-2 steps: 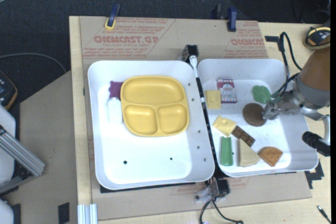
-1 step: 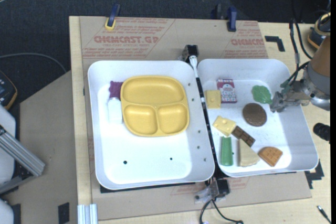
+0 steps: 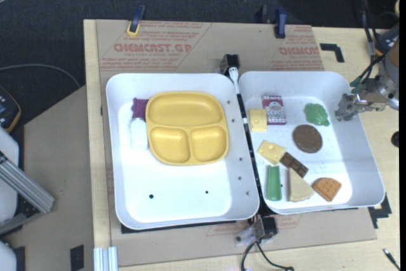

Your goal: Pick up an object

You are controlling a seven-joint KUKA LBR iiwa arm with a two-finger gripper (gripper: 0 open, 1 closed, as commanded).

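Gripper [image 3: 343, 109] sits at the right bin's [image 3: 371, 168] right rim, and honestly you can't tell its state from up here. Nearest thing to it is the green leafy piece [image 3: 315, 114], flat in the bin's upper right, lumpy with no clear long axis. Your arm [image 3: 384, 89] comes in low from the right. Left bin [image 3: 127, 200] has a yellow tray [image 3: 187, 126]

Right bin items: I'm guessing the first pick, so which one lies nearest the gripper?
The green leafy piece, at the bin's upper right, lies closest to the gripper. The brown round disc sits lower and farther left.
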